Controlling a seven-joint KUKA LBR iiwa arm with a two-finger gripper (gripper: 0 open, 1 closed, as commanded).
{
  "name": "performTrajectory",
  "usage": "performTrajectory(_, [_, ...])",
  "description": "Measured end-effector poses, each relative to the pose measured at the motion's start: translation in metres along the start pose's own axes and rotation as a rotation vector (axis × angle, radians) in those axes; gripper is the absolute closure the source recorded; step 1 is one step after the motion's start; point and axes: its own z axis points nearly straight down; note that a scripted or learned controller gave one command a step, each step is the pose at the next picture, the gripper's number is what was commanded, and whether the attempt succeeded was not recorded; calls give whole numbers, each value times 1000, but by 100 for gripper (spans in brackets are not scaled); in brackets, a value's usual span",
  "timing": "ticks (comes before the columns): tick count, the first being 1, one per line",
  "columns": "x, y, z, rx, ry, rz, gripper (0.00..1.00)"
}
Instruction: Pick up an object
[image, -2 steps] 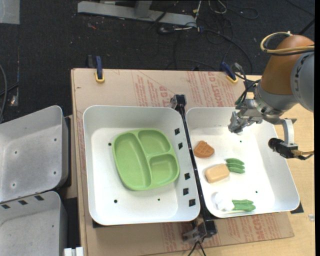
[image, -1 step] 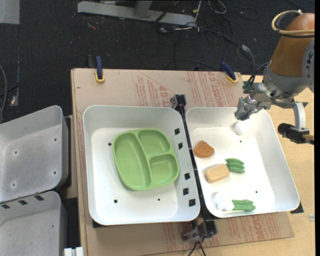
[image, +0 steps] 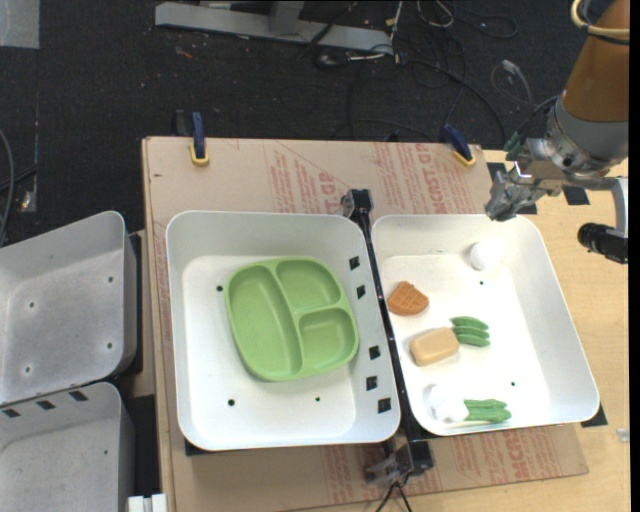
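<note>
Holding a green tray (image: 292, 318), left bin (image: 190, 300).

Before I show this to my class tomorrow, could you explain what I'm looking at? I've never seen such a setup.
This is one camera fixed above a bench, looking down at a slant. The grey and orange machine at upper right is a robot arm; its gripper hangs over the far corner of the right bin, with nothing visibly held. That white bin holds toy foods: an orange waffle-like piece, a tan block, two green pods and two small white items. The left bin holds a green divided plate. The arm's job is to pick something up.
</note>
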Motion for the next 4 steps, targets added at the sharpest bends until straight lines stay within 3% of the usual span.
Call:
performTrajectory(1, [50,-19,20,9,3,-2,100])
performTrajectory(4, [209,-87,56,11,4,-4,100])
